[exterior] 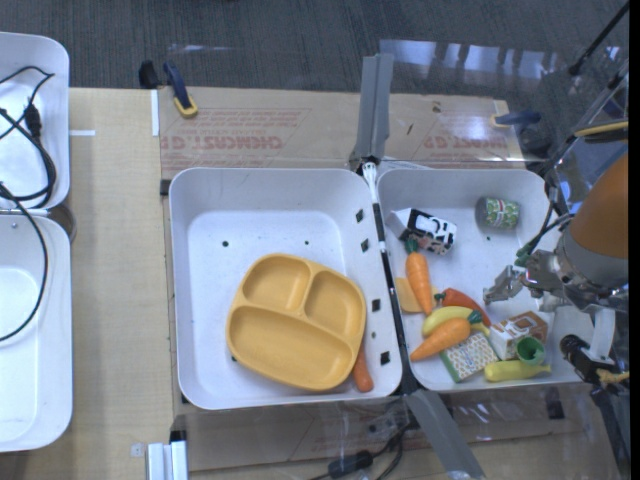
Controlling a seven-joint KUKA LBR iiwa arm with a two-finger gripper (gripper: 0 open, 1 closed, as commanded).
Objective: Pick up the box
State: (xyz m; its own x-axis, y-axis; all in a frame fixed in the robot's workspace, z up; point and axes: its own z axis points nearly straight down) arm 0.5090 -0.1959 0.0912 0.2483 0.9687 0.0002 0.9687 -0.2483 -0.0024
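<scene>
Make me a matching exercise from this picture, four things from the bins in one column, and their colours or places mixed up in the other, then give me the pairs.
Things:
1. divided plate
2. can
3. toy cow
4. banana

Descriptions:
A. green, at the far side of the right bin
B. yellow, between two carrots
C. black and white, near the bins' divider
D. orange-yellow, in the left bin

Pairs: 1-D, 2-A, 3-C, 4-B

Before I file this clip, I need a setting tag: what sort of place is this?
Probably a robotics lab bench: two white bins side by side, toy food such as a carrot in the right one, and a robot arm reaching in.
</scene>
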